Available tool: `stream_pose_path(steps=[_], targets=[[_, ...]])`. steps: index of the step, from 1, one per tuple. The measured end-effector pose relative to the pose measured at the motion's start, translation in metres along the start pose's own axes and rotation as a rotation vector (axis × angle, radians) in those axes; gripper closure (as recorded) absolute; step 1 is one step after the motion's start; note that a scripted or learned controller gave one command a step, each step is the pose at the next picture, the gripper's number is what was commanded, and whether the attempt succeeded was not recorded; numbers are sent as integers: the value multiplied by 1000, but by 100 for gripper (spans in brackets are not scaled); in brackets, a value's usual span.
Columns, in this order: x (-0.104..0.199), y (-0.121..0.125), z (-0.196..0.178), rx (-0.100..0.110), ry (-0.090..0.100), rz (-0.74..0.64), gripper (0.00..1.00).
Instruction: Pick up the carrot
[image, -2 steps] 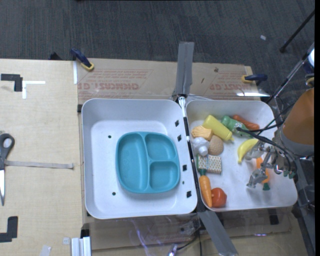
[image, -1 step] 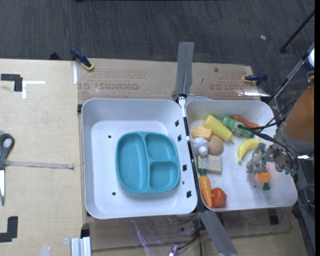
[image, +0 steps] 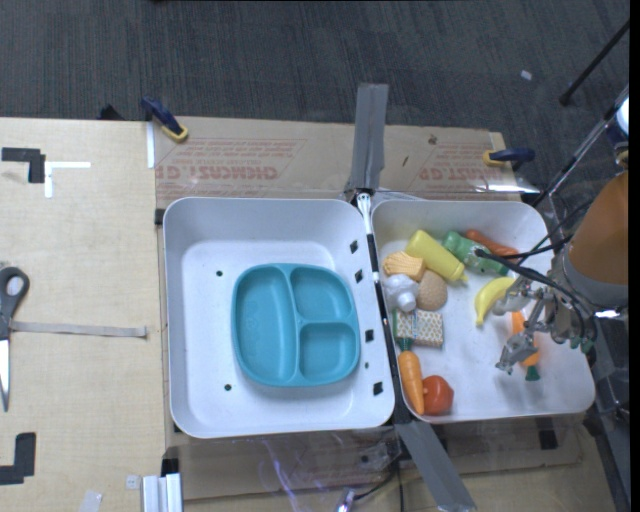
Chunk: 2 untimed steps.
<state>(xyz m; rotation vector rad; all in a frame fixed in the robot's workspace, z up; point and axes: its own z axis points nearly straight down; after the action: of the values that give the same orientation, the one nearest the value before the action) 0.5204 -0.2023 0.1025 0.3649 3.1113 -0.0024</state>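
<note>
Seen from above at a slant, a pale wooden worktop (image: 80, 300) carries two shallow white bins side by side. The left bin (image: 190, 330) holds a blue divided plate (image: 297, 325) and nothing else. The right bin (image: 570, 395) is crowded with toy food.

The carrot (image: 411, 379) lies near the front left corner of the right bin, pointing roughly front to back, its orange body just beside the bin's left wall. A red tomato-like piece (image: 437, 394) touches its right side, and a checked cracker (image: 419, 328) sits just behind its green top. Further back are a yellow bottle (image: 434, 254), a banana (image: 492, 297) and a brown, rounded item (image: 432, 292).

The grey arm enters from the right, and its gripper (image: 520, 352) hangs low over the right side of the same bin, well apart from the carrot. Small orange and green pieces (image: 527, 352) sit close around the fingers; it is too blurred to tell whether the fingers are parted or closed, or whether anything is held.

To do this step well, the gripper would probably need to travel left and forward across the bin, line its fingers across the carrot's narrow width, and come down towards the carrot's middle, keeping clear of the tomato and the bin wall.
</note>
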Motion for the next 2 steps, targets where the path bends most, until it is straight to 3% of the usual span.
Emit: stream_pose_path(steps=[1, 2], targets=[[-2, 0, -10, 1, -6, -3, 100], [18, 49, -57, -1, 4, 21, 100]])
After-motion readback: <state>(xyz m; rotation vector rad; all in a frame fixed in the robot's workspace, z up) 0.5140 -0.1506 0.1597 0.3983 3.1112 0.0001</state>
